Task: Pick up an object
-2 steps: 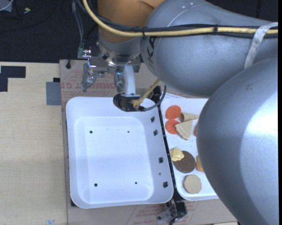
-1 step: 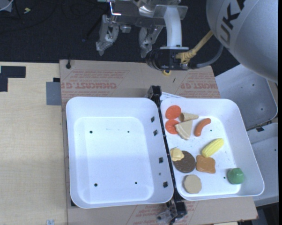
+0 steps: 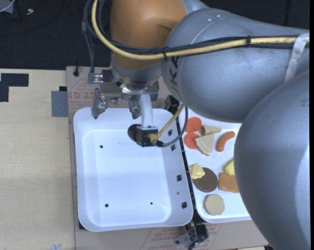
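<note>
Evidently mid-approach: hand (image 3: 115,108) spread, gripping nothing, hovering above far rim of left bin (image 3: 125,181). Next, probably: cross to right bin (image 3: 234,211), descend onto brown disc (image 3: 206,181).

Two bins sit side by side on the counter (image 3: 26,165). The hand (image 3: 116,107) hangs over the back part of the left bin (image 3: 125,220). The right bin (image 3: 225,217) has toy food in it. A sausage (image 3: 226,139) lies at the back, with a sandwich wedge (image 3: 205,142) just left of it. A cookie (image 3: 206,181) lies nearer the front, and a round cracker (image 3: 215,204) lies in front of it.
</note>
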